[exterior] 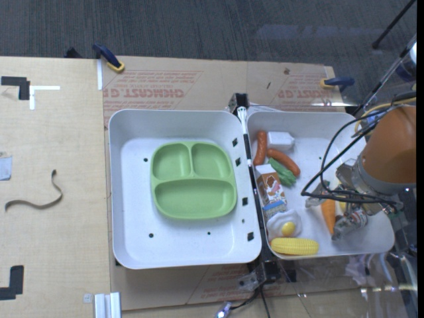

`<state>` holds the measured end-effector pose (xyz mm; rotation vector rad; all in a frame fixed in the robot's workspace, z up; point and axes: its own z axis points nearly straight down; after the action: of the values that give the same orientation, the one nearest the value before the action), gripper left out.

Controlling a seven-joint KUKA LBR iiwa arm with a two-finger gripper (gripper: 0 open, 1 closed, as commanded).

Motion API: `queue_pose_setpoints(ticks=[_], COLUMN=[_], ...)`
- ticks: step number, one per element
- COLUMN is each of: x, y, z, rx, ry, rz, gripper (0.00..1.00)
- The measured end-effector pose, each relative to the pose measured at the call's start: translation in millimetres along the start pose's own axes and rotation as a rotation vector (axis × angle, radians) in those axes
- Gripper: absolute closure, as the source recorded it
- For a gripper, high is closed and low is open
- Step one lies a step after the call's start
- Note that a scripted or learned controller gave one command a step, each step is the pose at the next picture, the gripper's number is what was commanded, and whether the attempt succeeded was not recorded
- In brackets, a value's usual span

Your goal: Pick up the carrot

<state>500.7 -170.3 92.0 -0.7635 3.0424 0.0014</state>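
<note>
The arm (pixel 391 152) reaches over the right bin (pixel 377 244) and its gripper (pixel 350 222) sits low near that bin's front right corner, just beside the carrot (pixel 328 215), which lies there pointing toward the front edge. This looks like the closing-in step of the pick, with no lift begun; whether the claw is released or clenched cannot be told, since cables and the wrist hide it, and nothing shows the carrot between its tips. The next move seems to call for centering over the carrot and closing across its narrow width without nudging it against the bin wall. The left bin (pixel 126 244) holds a green divided plate (pixel 194 180) at its middle. The right bin holds far more: a corn cob (pixel 295 246) along the front edge, a snack packet (pixel 271 192) by the left wall, a sausage (pixel 260 147) and a white block (pixel 281 138) toward the back left corner, and a lemon (pixel 287 228) above the corn.
</note>
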Motion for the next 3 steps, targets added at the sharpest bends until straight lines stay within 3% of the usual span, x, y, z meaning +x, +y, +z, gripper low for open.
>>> queue_pose_setpoints(ticks=[1, 2, 3], x=[-2.7, -2.6, -5.4], y=[0.6, 0.6, 1.3], z=[-9.2, -9.2, -18.4], rx=[0.001, 0.001, 0.002], ry=[-0.004, -0.004, -0.008], rz=[-0.003, -0.004, -0.006], gripper=[1.0, 0.0, 1.0])
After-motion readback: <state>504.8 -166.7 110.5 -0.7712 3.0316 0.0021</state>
